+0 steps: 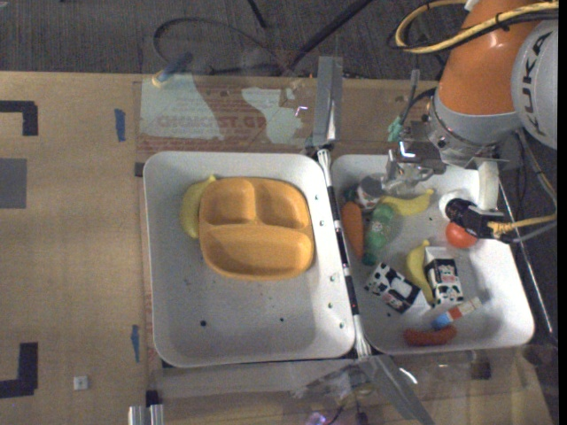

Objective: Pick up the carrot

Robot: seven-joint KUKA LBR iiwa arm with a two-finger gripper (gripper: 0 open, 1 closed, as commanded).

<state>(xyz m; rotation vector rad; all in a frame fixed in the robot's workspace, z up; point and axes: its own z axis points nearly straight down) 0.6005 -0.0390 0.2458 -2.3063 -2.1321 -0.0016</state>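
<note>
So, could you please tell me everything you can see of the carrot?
The smooth orange tapered carrot looks like a plastic toy. It lies flat in the right white bin, close along its left wall, lengthwise from far to near. A green bottle-like item lies against its right side. The gripper hovers just beyond its far end.

Two white bins stand side by side: the left bin (168, 326) and the right bin (505, 312). The left bin holds one orange divided tray (255, 227). The right bin holds one carrot (353, 227), two bananas (409, 204) (416, 268), two cow-patterned cartons (392, 288) (445, 280), one tomato (461, 235), one sausage (431, 335).
</note>
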